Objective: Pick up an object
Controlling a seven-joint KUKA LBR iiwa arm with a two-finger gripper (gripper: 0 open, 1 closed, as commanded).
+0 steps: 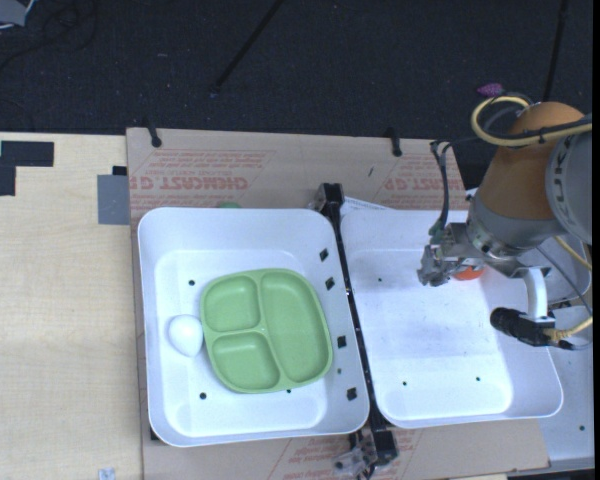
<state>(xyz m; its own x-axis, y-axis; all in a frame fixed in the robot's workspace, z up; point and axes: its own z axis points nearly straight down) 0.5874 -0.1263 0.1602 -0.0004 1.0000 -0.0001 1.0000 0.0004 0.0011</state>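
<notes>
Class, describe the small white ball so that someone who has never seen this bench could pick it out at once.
Find the left bin of the two white bins. In it lies a green divided plate. The small white ball sits against the plate's left edge; it is the one round, white thing there, far smaller than the flat green plate.

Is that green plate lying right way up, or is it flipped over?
Right way up. The green plate lies flat in the left bin, and its three hollow sections face up. A white ball sits against its left edge.
</notes>
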